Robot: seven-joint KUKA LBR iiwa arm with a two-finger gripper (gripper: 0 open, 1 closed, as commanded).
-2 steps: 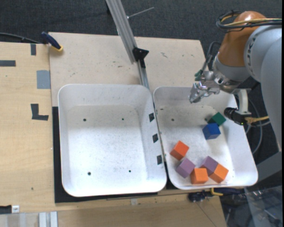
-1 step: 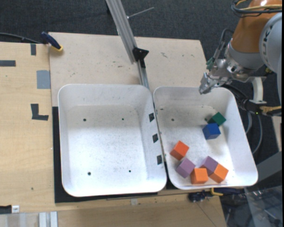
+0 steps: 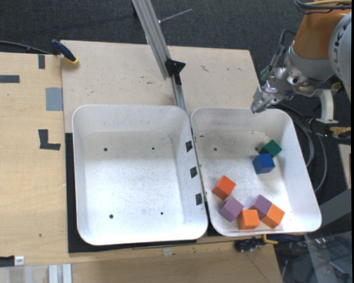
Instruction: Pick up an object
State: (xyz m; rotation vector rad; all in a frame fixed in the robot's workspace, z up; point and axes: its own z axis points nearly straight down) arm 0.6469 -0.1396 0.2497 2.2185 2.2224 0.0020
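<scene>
**Gripper at bin rim, no object taken**

Step in hand: approach. The gripper (image 3: 261,104) sits at the far rim of the right bin (image 3: 301,175), above the bin's upper corner and well apart from every block. Nothing is seen between its tips. Whether it stands open or closed cannot be told from this view; the tool end is small and dark against the bench.

Objects available, all in the right bin, seven blocks counted:
- one green block (image 3: 272,148), touching the blue one;
- one blue block (image 3: 264,163);
- three orange blocks: one alone (image 3: 225,187), two in the near cluster (image 3: 248,219) (image 3: 274,215);
- two purple blocks (image 3: 230,208) (image 3: 261,204), in that same cluster.

The left bin (image 3: 82,158) holds no blocks.

Next move, in my judgement: travel inward over the bin and descend on a single block. The green and blue pair lies nearest. The lone orange block offers the clearest sides for a grasp.
</scene>
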